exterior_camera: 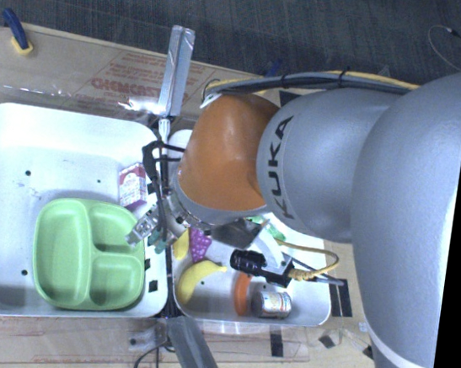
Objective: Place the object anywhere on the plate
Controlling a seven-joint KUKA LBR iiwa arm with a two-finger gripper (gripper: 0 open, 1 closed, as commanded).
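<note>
A top-down, slanted look at a bench (60, 61) carrying two shallow white bins side by side. The left bin (14, 149) holds a light green divided plate (89, 254) with three compartments, lying flat in the bin's lower half. Just above the plate's upper right corner, a small dark red and white packet (131, 185) lies on the bin floor, beside the plate and not on it.

A large grey robot arm (369, 164) with an orange band (221, 156) reaches in from the right and covers much of the right bin (314, 314). Its gripper (149, 229) sits low over the divide between the two bins, right at the plate's right edge. Whether its fingers are spread or closed cannot be told, and nothing can be seen between them.

In the right bin, below the arm, a yellow banana (195, 276) lies near the bin's left wall. A purple item (199, 241) shows just above it. To the right sit an orange object (241, 293) and a silver can (272, 301) on its side, touching each other.
</note>
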